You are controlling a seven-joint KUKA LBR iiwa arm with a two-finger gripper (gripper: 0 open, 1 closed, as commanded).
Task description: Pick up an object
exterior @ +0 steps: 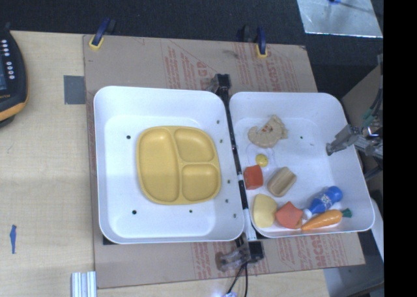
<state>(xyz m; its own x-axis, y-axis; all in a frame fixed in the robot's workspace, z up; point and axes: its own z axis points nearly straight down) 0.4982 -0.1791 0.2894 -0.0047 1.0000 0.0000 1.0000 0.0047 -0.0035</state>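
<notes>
The right bin (326, 110) holds several toy foods. A tan cookie-shaped piece (267, 131) lies at its back left, with a small yellow ball (262, 159) just in front of it. A red cube (253, 176) and a tan bread block (281, 182) sit mid-left. Along the front lie a pale yellow lump (264, 211), an orange-red piece (288, 215), a blue bottle (324, 200) and a carrot (322, 220). My gripper (339, 142) reaches in over the bin's right rim, apart from all of them, with nothing visibly held.
The left bin (117, 224) holds a yellow divided plate (178, 163). Both bins rest on a cardboard sheet (195, 61) held by clamps at the back. A black and orange pendant (10, 74) lies at the far left of the bench.
</notes>
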